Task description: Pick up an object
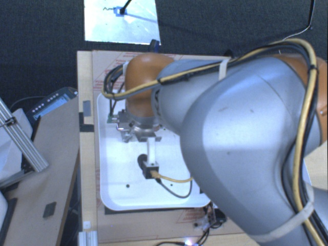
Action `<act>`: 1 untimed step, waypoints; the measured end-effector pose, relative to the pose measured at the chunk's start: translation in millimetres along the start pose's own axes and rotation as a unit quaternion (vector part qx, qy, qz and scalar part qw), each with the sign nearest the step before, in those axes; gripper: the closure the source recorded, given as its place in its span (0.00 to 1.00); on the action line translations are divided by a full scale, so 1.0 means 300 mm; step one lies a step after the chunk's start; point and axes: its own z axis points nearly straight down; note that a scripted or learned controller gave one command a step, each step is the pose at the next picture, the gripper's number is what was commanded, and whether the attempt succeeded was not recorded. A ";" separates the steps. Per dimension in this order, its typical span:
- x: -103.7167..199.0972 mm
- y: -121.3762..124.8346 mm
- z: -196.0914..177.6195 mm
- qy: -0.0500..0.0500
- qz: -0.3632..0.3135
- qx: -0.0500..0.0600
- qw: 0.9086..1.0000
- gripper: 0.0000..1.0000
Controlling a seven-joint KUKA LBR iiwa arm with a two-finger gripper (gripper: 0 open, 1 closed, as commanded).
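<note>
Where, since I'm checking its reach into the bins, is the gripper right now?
In the camera view, the gripper sits left of centre over the white bin's upper part, just below the arm's orange band.

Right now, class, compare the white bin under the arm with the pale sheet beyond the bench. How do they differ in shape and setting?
The white bin has a raised rim and rounded corners; the pale sheet is flat with sharp corners. The bin sits on the bench; the sheet lies on dark ground beyond it. The arm hides part of the bin, not the sheet. Both are pale and roughly rectangular.
</note>
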 end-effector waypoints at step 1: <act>0.018 0.127 -0.004 0.001 -0.002 -0.005 1.000 1.00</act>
